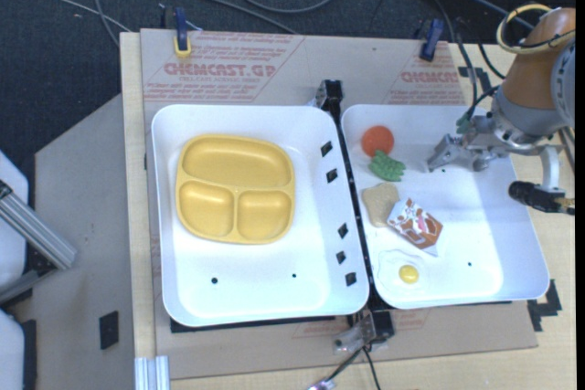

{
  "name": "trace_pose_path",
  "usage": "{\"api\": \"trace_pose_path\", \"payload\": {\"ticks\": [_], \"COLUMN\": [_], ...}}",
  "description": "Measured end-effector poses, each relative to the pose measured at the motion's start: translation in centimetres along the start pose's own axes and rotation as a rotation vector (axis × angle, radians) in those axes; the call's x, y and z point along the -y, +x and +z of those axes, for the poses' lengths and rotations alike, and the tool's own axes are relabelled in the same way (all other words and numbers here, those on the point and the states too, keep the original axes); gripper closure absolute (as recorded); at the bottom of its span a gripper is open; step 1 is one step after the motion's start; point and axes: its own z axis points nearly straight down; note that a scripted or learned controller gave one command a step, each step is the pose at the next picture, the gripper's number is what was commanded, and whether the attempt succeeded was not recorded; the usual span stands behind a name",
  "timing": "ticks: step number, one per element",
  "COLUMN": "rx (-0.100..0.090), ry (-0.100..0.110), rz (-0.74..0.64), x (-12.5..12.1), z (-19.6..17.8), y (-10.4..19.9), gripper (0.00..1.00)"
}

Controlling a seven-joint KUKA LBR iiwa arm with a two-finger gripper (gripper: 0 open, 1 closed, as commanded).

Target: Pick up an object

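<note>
Over the right bin, upper area, the gripper hangs with fingers parted, nothing between them. Orange ball, green piece, tan piece, red-and-white packet and small yellow item lie along the bin's left side. Left bin holds a yellow divided tray.

Orange ball, green piece, tan slice, red-white packet, yellow-centred disc, clustered right of frame centre

Camera position: fixed above the bench, set back.
Facing: slanted down on two shallow white plastic bins.
</note>
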Motion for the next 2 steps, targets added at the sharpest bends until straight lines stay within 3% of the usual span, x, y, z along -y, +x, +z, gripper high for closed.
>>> {"api": "trace_pose_path", "payload": {"ticks": [1, 2], "rx": [0.003, 0.004], "ry": [-0.007, -0.011], "rz": [-0.001, 0.0], "x": [-0.2, -0.3], "z": [-1.6, -7.5], "y": [-0.1, 0.8], "gripper": [1.0, 1.0]}}
